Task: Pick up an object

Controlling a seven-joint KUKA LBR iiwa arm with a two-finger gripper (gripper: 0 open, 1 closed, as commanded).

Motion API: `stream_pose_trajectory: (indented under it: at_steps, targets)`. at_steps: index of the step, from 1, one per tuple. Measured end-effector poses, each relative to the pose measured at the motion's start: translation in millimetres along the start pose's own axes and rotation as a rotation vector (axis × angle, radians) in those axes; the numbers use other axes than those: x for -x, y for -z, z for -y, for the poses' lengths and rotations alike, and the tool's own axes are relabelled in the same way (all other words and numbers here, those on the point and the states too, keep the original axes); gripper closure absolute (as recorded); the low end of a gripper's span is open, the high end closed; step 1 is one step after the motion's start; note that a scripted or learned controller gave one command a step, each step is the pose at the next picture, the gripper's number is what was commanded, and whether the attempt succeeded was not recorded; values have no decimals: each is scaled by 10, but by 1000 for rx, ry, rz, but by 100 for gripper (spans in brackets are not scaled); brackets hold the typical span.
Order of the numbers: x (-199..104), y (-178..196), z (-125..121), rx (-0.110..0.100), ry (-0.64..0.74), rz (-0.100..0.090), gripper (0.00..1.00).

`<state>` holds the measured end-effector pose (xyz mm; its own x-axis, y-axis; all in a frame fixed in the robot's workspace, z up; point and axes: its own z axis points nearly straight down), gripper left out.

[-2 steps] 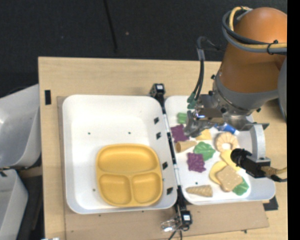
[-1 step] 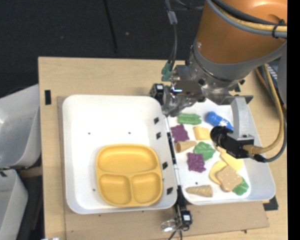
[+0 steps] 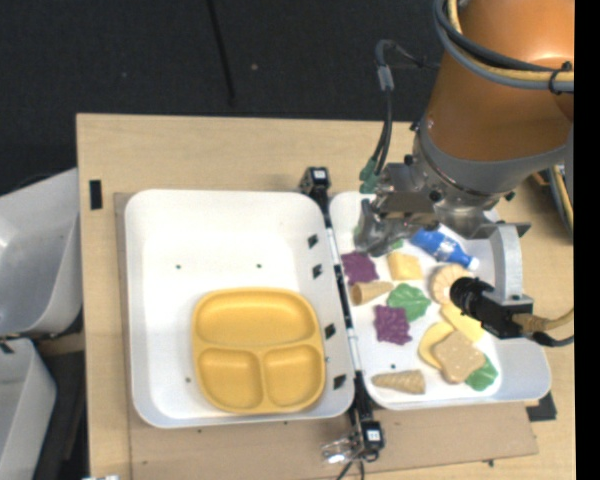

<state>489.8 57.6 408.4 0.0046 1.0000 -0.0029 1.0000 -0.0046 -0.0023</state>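
Reaches in from the right: grey arm (image 3: 480,158) with its broad orange band, wrist bent down over the right bin (image 3: 525,383). Puts the claw (image 3: 378,233) low at that bin's far left corner, close to the divider between the two bins. Cannot tell whether the claw is spread or pressed together, nor whether anything sits in it; too dark and foreshortened there.

Just beside the claw, toward the camera: a purple toy (image 3: 358,265), seemingly touching or nearly touching its tip. Next to that, a small yellow piece (image 3: 404,265) and a blue bottle (image 3: 445,248) lying on its side under the wrist. Further forward in the same bin: a tan cone (image 3: 370,291), a green leaf (image 3: 410,298), a purple grape bunch (image 3: 391,323), a slice of toast (image 3: 458,358) and a second cone (image 3: 400,380) near the front wall.

In the left bin (image 3: 160,268): a yellow divided tray (image 3: 258,350), flat, toward the front. Both bins side by side on the wooden table (image 3: 180,143).
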Motion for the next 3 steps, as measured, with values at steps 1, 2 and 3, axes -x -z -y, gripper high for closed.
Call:
stream_pose_trajectory:
  at_steps: [1, 2, 3]
  targets:
    - [241, 1005, -2, 15, 3, -3, 100]
    - [524, -646, -150, -12, 1, 0, 100]
    - [-214, -634, -194, 2, 13, -4, 100]
